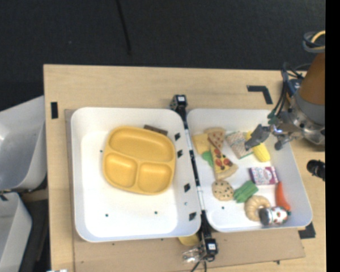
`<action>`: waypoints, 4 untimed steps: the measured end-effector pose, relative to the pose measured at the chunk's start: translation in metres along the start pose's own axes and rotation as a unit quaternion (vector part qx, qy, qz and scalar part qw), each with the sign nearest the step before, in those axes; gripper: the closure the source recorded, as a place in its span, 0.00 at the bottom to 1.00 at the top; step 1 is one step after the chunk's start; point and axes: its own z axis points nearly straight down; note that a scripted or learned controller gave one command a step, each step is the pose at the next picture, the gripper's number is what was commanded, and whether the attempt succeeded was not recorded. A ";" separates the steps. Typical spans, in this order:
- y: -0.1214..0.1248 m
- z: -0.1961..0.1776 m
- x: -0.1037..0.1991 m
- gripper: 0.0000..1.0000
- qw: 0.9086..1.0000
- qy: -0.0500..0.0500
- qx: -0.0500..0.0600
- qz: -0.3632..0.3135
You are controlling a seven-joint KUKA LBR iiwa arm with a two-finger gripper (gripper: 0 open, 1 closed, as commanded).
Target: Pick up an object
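The right bin (299, 169) holds several toy foods: a pizza slice (220, 158), a cookie (221, 190), a green piece (245, 191), a doughnut (254, 205), a purple box (264, 175), a carrot (281, 195), a yellow corn piece (262, 152) and a silvery packet (236, 143). My gripper (268, 141) hangs over the bin's upper right part, just above the corn piece and right of the packet. Its fingers (254, 141) are spread apart and open, with nothing held between them.
A yellow divided plate (139, 159) lies in the left bin (90, 208), with a small brown item (154, 130) at its far edge. A yellow wedge (200, 143) lies by the right bin's left wall. A small black, white and red toy (275, 215) sits near its front edge.
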 end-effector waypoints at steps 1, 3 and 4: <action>0.001 -0.008 -0.001 1.00 1.000 0.000 0.001 -0.001; -0.078 0.029 0.137 1.00 1.000 0.001 0.003 -0.003; -0.075 -0.027 0.244 1.00 1.000 0.001 -0.003 -0.006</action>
